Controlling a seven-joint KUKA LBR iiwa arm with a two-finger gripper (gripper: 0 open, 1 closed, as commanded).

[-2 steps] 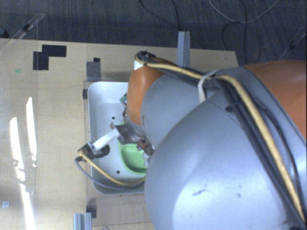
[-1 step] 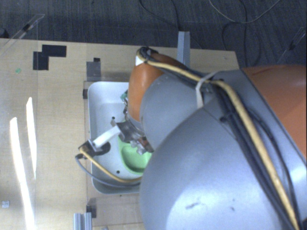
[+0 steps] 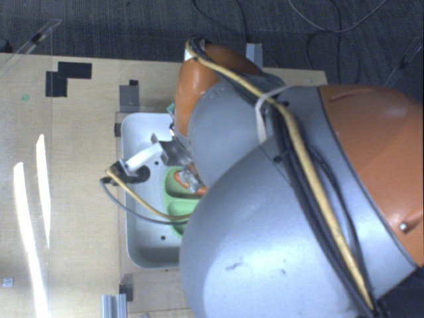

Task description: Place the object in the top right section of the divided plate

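The grey arm with its orange band (image 3: pixel 205 78) covers most of the view as it reaches down into the left white bin (image 3: pixel 142 244). Part of a green divided plate (image 3: pixel 173 185) shows in that bin, under the wrist. My gripper (image 3: pixel 187 175) hangs low over the plate's visible section. A small orange-red thing (image 3: pixel 198 189) sits right at the gripper's tip, on or just above the plate; whether it is held is unclear. The arm hides the rest of the plate.
A white bracket and a yellow-and-black cable loop (image 3: pixel 126 174) hang off the wrist over the bin's left wall. The wooden bench (image 3: pixel 59 177) stretches out to the left. The arm hides the right bin.
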